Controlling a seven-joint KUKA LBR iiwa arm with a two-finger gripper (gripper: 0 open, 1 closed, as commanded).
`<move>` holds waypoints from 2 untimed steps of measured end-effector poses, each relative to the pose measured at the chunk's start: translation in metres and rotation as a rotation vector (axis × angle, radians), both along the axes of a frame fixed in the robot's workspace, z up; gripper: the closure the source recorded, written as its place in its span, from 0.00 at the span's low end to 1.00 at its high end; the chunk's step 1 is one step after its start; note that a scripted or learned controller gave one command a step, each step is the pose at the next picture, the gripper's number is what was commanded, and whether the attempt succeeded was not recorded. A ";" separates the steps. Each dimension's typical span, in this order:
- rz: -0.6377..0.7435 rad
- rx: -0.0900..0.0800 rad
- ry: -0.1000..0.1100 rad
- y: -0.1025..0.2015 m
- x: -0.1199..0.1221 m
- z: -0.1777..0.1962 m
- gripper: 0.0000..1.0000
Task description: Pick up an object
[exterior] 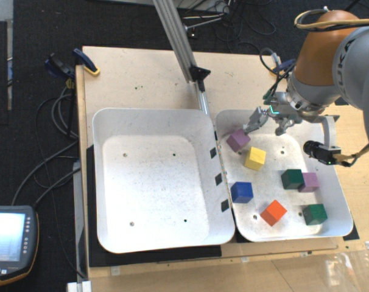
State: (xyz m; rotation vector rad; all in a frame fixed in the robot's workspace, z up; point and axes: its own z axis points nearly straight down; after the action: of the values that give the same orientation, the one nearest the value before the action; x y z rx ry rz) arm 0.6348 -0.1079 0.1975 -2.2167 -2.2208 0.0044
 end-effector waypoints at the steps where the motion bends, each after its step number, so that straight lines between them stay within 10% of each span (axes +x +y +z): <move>1: 0.000 -0.001 -0.004 0.000 0.001 0.003 0.00; 2: 0.002 0.000 0.001 0.005 0.004 -0.060 0.00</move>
State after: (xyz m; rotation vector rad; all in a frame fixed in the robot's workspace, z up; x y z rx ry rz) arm 0.6383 -0.1029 0.1377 -2.2142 -2.2224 0.0062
